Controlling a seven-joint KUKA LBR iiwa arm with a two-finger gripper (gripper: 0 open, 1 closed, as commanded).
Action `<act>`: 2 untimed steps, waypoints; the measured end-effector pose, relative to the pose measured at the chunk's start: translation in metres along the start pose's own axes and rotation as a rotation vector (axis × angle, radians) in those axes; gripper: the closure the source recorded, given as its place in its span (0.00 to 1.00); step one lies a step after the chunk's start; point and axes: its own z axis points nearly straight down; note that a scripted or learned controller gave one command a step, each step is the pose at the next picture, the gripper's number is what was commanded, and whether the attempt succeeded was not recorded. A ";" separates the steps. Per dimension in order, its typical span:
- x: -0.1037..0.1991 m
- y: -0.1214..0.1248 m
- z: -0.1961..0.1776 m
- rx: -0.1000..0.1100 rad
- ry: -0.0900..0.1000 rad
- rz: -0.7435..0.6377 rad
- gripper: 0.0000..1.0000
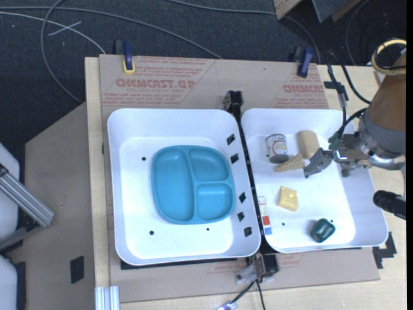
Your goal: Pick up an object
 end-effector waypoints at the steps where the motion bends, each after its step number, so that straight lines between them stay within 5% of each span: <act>1: 0.001 -0.007 0.061 0.002 0.001 0.001 0.00; 2: -0.007 -0.006 0.120 -0.002 0.000 0.002 0.00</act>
